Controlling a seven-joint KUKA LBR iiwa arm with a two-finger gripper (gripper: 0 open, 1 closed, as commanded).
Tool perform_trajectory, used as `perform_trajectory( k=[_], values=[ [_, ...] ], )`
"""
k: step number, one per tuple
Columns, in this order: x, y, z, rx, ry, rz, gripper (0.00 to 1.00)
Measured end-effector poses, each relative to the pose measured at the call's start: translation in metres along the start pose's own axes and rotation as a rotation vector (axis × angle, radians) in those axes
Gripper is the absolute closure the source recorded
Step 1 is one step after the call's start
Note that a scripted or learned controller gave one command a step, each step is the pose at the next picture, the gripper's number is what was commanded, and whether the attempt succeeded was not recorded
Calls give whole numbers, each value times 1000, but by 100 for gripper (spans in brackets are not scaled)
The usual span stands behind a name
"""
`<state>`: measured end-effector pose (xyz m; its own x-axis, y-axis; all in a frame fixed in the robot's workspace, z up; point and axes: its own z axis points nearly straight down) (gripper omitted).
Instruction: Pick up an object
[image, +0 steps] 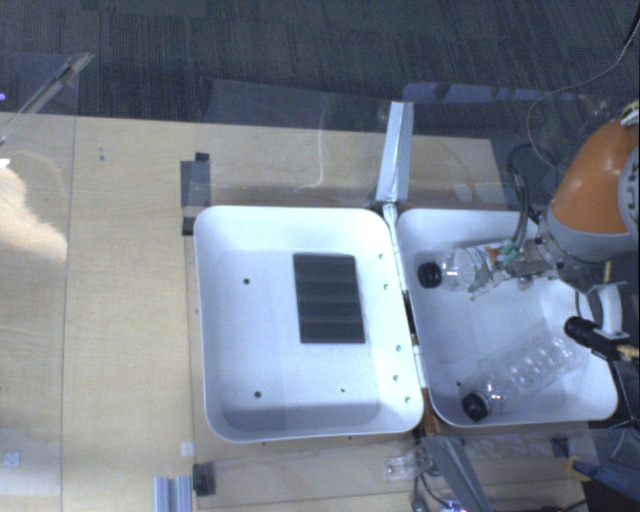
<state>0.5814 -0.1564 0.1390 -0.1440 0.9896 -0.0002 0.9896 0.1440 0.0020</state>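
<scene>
The left bin (230, 300) is open from above, with a dark ribbed pad (328, 298) lying flat at its middle and bare floor all round it. The right bin (440, 370) is more crowded: one clear bottle (460, 270) lies along its upper part and another (518, 380) across its lower right. The arm (590, 200) overhangs its upper right corner. Bare floor lies between the bottles.

A clear plastic bottle (462, 270) with a black cap lies on its side at the right bin's far end. A second clear bottle (518, 378), black-capped, lies slanted near its front edge.
</scene>
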Motion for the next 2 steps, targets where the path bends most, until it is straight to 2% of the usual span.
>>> perform_trajectory(
  k=[1,2],
  values=[
    [14,56,56,74,19,-76,0],
    [-60,59,54,44,12,9,0]
  ],
)
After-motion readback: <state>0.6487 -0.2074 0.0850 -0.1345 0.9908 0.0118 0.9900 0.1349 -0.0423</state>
